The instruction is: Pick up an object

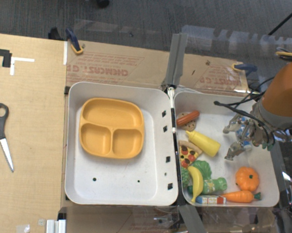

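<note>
Left bin: orange divided plate (112,128), too flat to take; right bin: mustard bottle (203,142), light, stiff, slick, so I'd pinch its waist; my tool (237,140) hovers beside it, prongs apart, empty.

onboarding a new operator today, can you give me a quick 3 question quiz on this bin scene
1. True or false: the orange plate lies in the same bin as the toy food.
2. Which toy lies nearest the gripper? A) pumpkin B) banana C) hot dog
3. What lies on the bench left of the bins?

Key: 1 false, it is alone in the left bin. 2 A. 3 scissors.
</note>
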You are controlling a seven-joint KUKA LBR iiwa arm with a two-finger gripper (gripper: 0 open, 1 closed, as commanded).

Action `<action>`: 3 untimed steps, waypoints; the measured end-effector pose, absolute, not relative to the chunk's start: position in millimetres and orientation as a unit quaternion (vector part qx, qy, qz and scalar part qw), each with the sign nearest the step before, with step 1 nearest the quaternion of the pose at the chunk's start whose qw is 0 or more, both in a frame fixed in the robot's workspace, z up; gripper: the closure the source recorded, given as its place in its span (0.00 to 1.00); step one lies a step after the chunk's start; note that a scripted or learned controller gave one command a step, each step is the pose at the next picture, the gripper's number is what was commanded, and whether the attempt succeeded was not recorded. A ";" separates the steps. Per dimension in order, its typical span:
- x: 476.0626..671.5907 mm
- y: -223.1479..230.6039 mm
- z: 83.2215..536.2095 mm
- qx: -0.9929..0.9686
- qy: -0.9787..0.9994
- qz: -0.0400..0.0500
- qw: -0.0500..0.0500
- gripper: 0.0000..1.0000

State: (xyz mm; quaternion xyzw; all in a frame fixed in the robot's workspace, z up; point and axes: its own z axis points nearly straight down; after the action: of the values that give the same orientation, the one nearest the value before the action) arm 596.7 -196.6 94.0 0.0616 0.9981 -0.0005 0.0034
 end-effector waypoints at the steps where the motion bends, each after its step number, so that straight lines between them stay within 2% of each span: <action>1: 503.1 -205.0 92.1 0.104 0.995 0.000 0.001 0.00; 2: 551.0 -132.0 92.4 0.118 0.993 0.000 0.002 0.00; 3: 573.5 -185.3 144.4 0.122 0.993 0.000 0.003 0.00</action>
State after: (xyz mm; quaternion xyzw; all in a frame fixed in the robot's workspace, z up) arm 573.5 -185.3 144.4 0.1221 0.9925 -0.0004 0.0025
